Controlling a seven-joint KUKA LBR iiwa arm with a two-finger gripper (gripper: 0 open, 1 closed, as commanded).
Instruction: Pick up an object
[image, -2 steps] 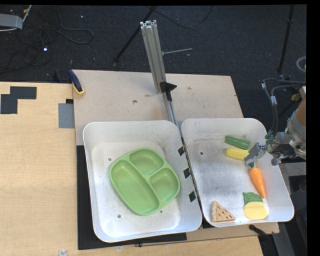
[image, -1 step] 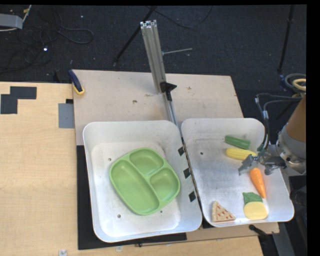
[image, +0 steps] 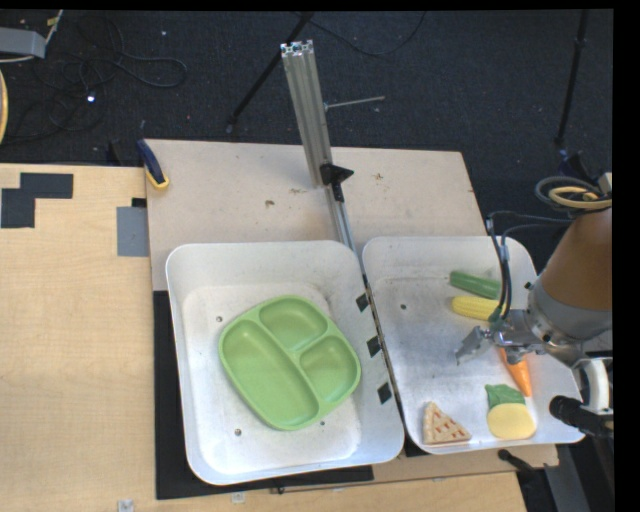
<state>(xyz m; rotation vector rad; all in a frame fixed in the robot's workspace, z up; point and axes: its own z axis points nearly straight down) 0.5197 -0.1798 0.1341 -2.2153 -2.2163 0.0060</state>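
Note:
The right bin (image: 420, 330) holds several toy foods. A green pickle (image: 474, 283) and a yellow corn cob (image: 472, 307) lie near its far right side. An orange carrot (image: 520, 379), a yellow and green fruit (image: 510, 415) and a pizza slice (image: 444, 425) lie along its near right side. My gripper (image: 486, 351) hangs low over the bin floor, just below the corn and left of the carrot. Its fingers are spread open, and I see nothing between them.
The left bin (image: 200, 290) holds a green divided plate (image: 289, 361). A metal post (image: 310, 110) rises behind the bins. The arm (image: 580, 280) covers the right bin's right edge. Bare bin floor lies left of the gripper.

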